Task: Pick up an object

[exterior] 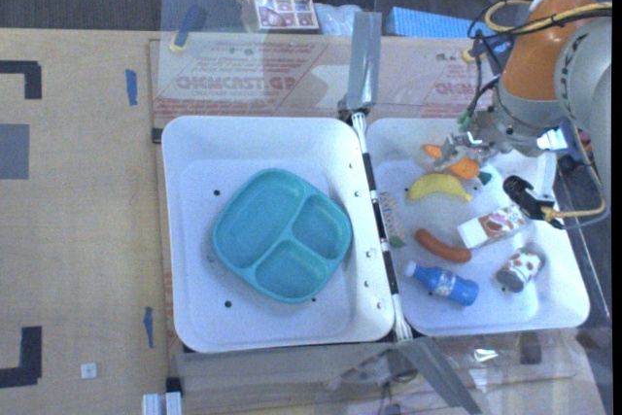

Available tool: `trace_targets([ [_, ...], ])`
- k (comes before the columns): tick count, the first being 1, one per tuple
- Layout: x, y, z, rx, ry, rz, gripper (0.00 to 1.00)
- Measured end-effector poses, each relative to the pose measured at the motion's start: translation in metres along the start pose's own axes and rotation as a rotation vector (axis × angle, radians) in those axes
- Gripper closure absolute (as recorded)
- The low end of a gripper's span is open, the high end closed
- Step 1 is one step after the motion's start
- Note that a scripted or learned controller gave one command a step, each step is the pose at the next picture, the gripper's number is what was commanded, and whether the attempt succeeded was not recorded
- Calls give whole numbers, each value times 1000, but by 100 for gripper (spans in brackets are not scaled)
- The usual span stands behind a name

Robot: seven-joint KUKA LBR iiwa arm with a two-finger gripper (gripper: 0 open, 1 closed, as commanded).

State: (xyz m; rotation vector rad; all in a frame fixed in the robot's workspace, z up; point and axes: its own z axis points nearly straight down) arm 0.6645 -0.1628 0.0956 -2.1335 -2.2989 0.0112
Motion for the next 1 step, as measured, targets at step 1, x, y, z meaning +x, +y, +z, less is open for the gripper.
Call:
trace_targets([
  [1, 25, 4, -103, -12, -2, -99, 100],
])
